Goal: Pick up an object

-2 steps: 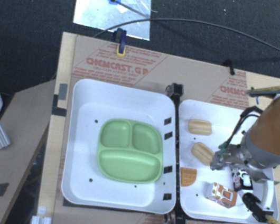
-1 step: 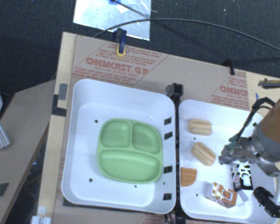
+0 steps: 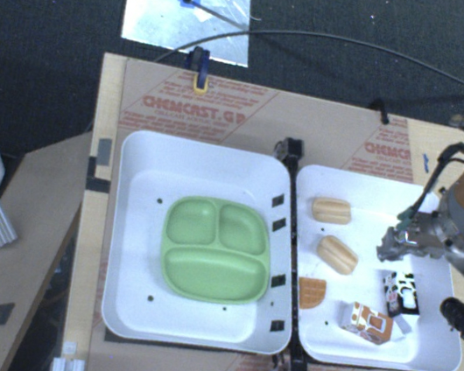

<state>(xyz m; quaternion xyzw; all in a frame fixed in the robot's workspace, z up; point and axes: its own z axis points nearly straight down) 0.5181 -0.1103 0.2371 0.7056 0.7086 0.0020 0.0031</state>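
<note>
Black-and-white carton (image 3: 401, 294) lies loose in the right bin (image 3: 441, 359), reachable from above; the pincer (image 3: 397, 245) hovers just beyond it (whether open, I cannot tell), holding nothing visible.

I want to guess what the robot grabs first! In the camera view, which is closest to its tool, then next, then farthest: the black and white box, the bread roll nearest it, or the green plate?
1. Black and white box: right bin, just below the tool.
2. Bread roll: right bin, left of the tool.
3. Green plate: left bin, far left.
</note>
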